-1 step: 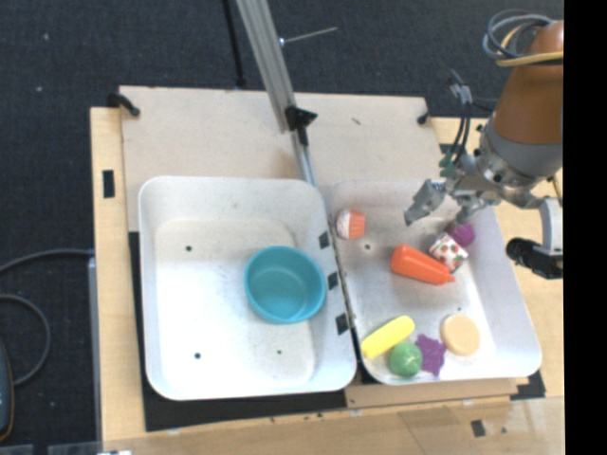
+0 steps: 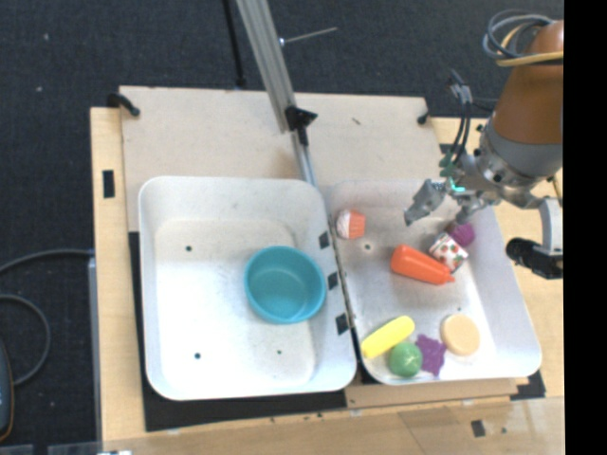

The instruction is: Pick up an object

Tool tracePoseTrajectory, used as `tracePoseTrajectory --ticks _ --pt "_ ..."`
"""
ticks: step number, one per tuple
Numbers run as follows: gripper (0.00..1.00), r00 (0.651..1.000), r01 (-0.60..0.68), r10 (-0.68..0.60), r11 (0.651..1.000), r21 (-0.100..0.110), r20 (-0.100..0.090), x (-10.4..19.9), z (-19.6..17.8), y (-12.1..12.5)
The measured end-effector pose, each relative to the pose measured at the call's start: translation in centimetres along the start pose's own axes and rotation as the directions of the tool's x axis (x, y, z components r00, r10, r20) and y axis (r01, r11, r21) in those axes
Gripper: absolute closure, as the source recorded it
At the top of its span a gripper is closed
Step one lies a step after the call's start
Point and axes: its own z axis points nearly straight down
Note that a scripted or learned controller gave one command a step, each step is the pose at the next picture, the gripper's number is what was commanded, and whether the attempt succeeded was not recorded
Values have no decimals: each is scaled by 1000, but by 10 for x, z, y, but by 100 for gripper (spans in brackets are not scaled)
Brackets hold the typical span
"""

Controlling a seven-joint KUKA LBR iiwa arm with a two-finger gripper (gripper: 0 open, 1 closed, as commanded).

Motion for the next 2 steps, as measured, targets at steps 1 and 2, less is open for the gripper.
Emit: tracePoseTrajectory --ticks 1,2 --pt "0 1000 -4 4 1000 5 4 -4 42 -3" --pt "0 1000 -7 7 1000 7 2 5 98 -5"
